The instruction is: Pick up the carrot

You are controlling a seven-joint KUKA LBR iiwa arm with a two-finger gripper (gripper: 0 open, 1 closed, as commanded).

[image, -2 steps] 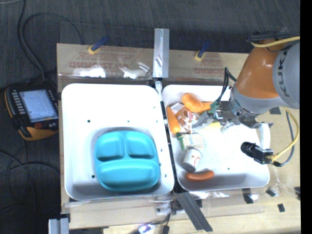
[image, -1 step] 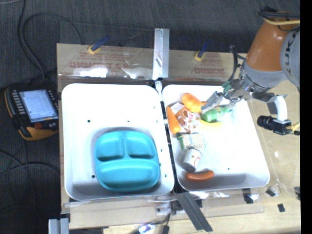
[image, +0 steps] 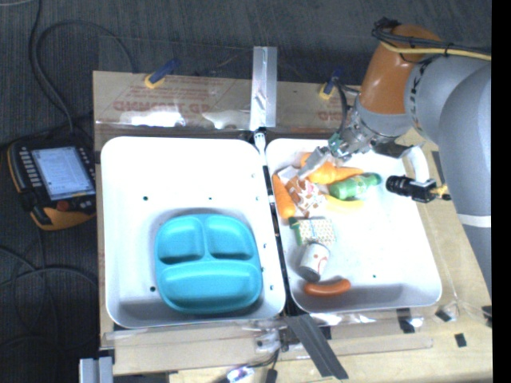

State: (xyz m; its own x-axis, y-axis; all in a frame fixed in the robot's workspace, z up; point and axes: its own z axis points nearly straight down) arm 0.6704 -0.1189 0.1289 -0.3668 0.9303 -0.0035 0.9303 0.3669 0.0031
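Fingers on the grey gripper are too small to judge, upper right bin. Orange tapered carrot lies along that bin's left wall; probably light, stiff, smooth, best pinched mid-body.

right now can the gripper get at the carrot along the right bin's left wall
Probably yes. The carrot lies bare on top against the right bin's left wall, with the gripper hovering near above the pile. The wall and the patterned packet beside it could crowd the fingers.
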